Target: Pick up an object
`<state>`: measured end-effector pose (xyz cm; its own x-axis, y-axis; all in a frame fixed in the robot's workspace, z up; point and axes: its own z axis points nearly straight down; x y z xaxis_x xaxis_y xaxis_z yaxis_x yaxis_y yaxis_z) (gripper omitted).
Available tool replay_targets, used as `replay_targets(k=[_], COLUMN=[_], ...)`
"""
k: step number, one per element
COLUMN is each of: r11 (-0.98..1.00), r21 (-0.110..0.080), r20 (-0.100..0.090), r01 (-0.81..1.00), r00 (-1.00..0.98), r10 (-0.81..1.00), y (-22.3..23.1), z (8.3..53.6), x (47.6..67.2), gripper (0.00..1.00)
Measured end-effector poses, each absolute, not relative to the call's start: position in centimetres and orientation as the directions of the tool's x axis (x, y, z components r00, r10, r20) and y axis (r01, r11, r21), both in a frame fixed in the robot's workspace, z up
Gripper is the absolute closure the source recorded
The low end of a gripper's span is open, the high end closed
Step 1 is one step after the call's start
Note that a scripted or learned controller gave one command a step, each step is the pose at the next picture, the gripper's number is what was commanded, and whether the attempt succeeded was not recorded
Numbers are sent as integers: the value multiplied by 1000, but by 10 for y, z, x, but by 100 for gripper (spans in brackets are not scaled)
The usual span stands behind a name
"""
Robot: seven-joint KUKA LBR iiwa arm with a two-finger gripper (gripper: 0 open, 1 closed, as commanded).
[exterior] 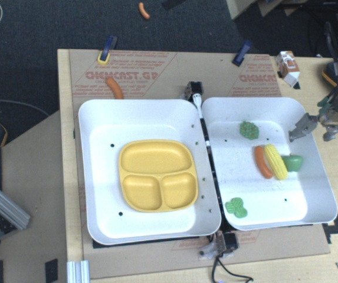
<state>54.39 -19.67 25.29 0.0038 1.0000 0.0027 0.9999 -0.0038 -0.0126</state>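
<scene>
Grey gripper (315,128) over right bin's (310,208) far edge, near corn (275,161)

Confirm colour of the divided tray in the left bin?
Yellow. The divided tray shows plainly in the camera view.

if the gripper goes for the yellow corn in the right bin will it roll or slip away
Probably somewhat. The corn looks rounded and elongated, so it may roll sideways. It touches the orange sausage and a green piece, which could brace it or get dragged. It looks like smooth plastic, possibly slippery.
</scene>
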Motion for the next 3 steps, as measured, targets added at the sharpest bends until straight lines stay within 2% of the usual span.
replay_targets(k=[1,3], r11=[0,-1], r21=[1,-7], r20=[-1,3], r01=[1000,1000], r00=[0,1], r10=[1000,1000], y=[-196,-213], z=[260,148], x=[546,549], gripper=[0,0])
